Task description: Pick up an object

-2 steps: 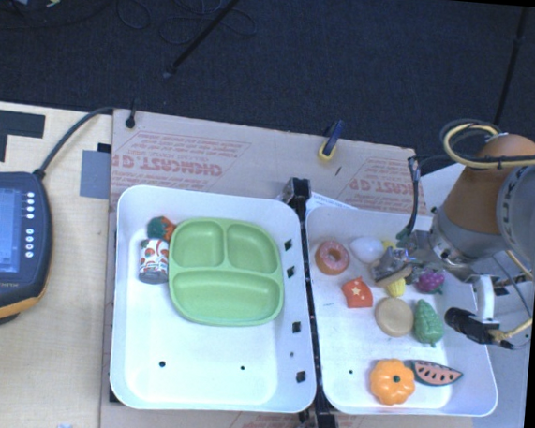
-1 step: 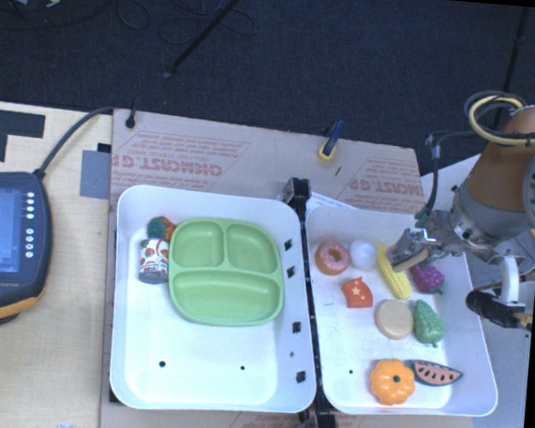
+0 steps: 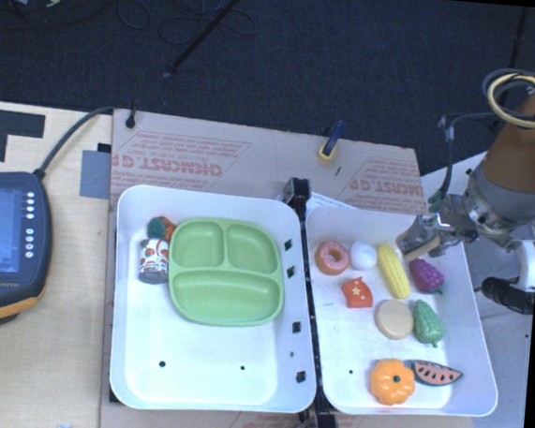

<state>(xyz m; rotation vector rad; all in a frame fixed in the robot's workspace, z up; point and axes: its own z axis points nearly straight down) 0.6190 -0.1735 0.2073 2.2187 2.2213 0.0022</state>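
White plastic forms the two shallow bins set side by side on the tabletop [image 3: 57, 348]. In the left bin [image 3: 141, 356], a green divided tray [image 3: 226, 272] is placed toward the far side, and a small can [image 3: 154, 260] is stood just beside its left edge, with a small red and green item [image 3: 161, 228] behind the can. In the right bin [image 3: 462, 392], toy foods are scattered: a pink donut [image 3: 331, 256], a white ball [image 3: 364, 256], a yellow corn cob [image 3: 394, 270], a purple bunch of grapes [image 3: 426, 274], a red piece [image 3: 358, 292], a beige round [image 3: 394, 318], a green vegetable [image 3: 428, 322], an orange pumpkin [image 3: 392, 381] and a watermelon slice [image 3: 436, 373]. The gripper [image 3: 419, 240] is seen at the far right of that bin, just above the corn cob and the grapes, at the end of the grey arm [image 3: 510, 185] with its orange band. Whether the gripper is apart or together cannot be told, and nothing can be seen between its fingers. A handheld screen unit [image 3: 1, 249] is laid on the tabletop at the left.
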